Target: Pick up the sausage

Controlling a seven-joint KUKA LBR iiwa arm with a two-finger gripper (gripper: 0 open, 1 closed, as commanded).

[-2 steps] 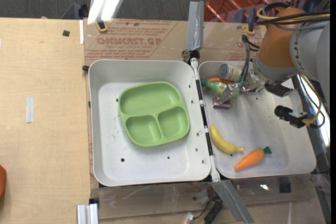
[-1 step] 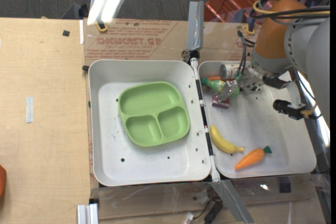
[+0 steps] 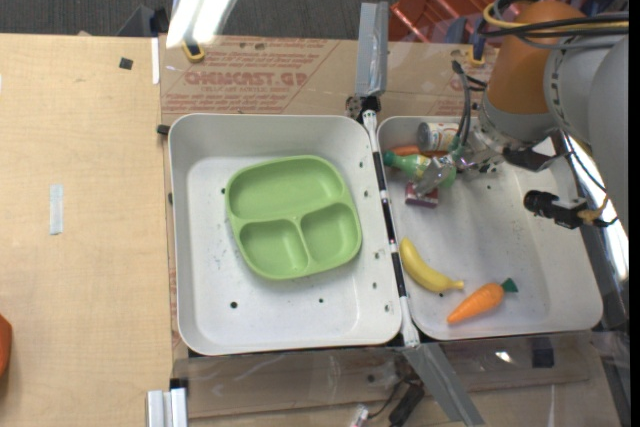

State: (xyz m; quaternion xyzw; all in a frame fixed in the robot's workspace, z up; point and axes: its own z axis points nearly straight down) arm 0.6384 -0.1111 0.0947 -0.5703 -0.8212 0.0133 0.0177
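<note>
A small reddish-orange elongated piece (image 3: 403, 153), which may be the sausage, lies at the far left of the right bin (image 3: 560, 315), close to the divider. A green item (image 3: 412, 166) lies just below it. My gripper (image 3: 437, 178) is low in that bin's upper-left corner, right beside these pieces and over a small dark maroon item (image 3: 421, 199). The gripper body hides part of what lies under it. I cannot make out anything held.
A silver can (image 3: 431, 134) lies at the right bin's back edge. A banana (image 3: 428, 269) and a carrot (image 3: 479, 302) lie near its front. The left bin (image 3: 200, 305) holds a green divided plate (image 3: 293, 215). The arm (image 3: 530, 75) spans the right bin's back right.
</note>
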